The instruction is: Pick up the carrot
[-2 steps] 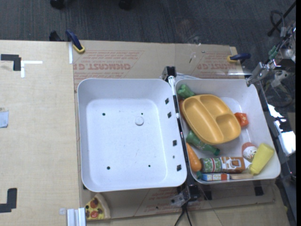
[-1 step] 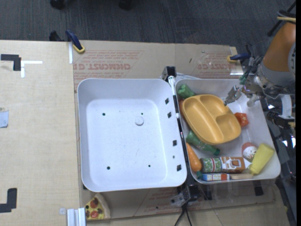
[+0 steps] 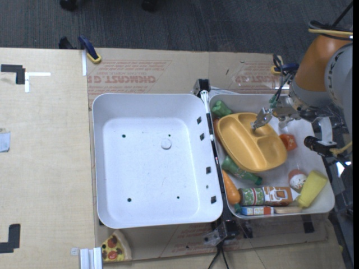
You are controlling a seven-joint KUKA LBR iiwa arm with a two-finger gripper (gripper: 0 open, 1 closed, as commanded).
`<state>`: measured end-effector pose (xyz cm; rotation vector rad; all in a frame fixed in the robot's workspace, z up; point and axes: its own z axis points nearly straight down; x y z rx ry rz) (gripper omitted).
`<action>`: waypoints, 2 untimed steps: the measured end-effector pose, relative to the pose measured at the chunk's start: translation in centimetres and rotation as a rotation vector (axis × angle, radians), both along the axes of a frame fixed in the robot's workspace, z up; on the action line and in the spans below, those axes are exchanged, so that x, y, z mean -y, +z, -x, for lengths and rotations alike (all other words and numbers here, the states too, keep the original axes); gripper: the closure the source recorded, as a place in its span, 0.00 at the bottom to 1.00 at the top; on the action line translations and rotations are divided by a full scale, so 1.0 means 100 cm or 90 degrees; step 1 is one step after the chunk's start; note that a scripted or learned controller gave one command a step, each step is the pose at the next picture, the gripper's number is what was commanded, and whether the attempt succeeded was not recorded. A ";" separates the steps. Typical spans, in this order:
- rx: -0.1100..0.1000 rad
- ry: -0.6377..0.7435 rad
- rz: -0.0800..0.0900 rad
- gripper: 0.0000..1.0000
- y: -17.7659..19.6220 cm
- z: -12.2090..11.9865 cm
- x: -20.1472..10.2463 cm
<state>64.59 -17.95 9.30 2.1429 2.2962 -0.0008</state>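
Carrot (image 3: 230,188): lies in the right bin (image 3: 314,129), hard against its left wall, near the front, pointing roughly front to back; orange, with the thicker end toward the front.
Neighbours: a green vegetable (image 3: 242,171) lies just beside the carrot's upper end; a small carton (image 3: 266,195) touches or nearly touches its right side; the yellow divided plate (image 3: 251,142) tilts across the middle of the bin, just behind.
Claw (image 3: 261,119): hangs over the yellow plate, well apart from the carrot and nothing is seen between its tips; the pictures are too small to tell whether it stands wide or narrow.
Arm (image 3: 322,66): reaches in from the right, over the back of the right bin.
Left bin (image 3: 101,150): holds only a small round disc (image 3: 166,144).
Step in hand: approach, by my judgement; the grasp is not yet begun.
Next move calls for: travel toward the front left corner of the right bin, then a descent with the fingers lined across the carrot's narrow width.
Risk: the bin wall and the carton leave little room for the fingers on either side, so a closing could catch the carton or slip off.
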 end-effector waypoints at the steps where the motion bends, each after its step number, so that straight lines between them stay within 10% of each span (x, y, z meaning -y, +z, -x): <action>1: 0.000 0.000 0.001 1.00 0.010 0.000 0.001; 2: 0.001 -0.007 0.002 1.00 0.001 -0.014 0.008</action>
